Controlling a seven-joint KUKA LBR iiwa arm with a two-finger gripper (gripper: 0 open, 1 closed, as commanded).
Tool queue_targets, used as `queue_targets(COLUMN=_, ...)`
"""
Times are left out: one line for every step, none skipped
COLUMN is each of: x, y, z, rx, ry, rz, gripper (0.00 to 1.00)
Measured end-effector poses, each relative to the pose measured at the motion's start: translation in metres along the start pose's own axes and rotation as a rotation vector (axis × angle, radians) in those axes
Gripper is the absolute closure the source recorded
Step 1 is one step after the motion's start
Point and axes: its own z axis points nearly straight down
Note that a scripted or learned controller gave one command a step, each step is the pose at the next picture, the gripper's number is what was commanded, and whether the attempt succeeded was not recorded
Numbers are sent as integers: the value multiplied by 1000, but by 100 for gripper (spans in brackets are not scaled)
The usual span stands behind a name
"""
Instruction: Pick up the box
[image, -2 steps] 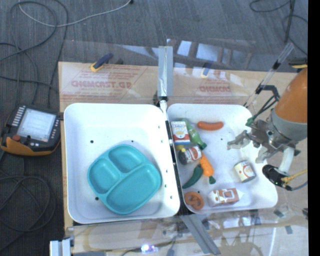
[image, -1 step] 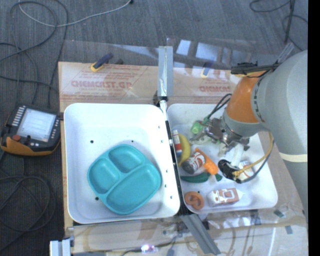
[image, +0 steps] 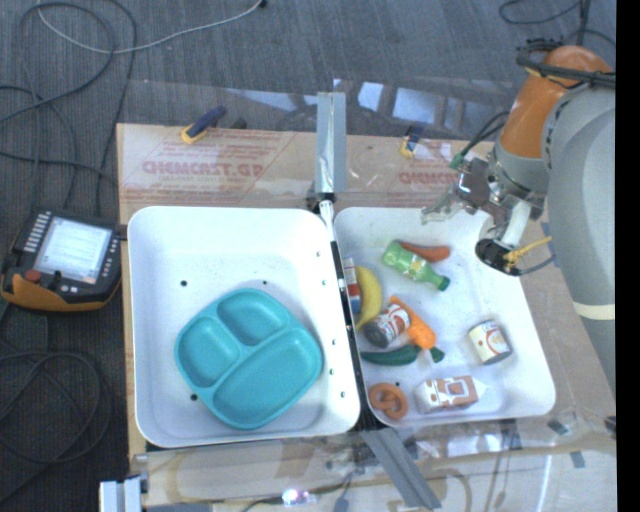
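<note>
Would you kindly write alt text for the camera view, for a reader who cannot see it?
A grey robot arm's gripper hovers over the right bin's far edge, above toy food and a small box. The left bin holds a teal divided plate.

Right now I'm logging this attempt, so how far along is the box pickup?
Nothing looks done yet. The box lies flat near the front of the right bin, beside the pretzel. The end effector sits over the bin's far edge, well apart from the box. Left: travel to the box, descend, grasp and lift.
</note>
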Motion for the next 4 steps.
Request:
queue_targets(x=-23, y=17, z=75, rx=15, ry=4, rz=-53, gripper=0)
queue_targets(x=-22, y=18, z=67, rx=5, ry=-1, rz=-55, gripper=100)
queue_targets(x=-24, y=17, z=68, rx=12, ry=-3, rz=-54, gripper=0)
queue_targets(x=2, y=3, z=2, rx=0, ry=1, rz=-150, gripper=0)
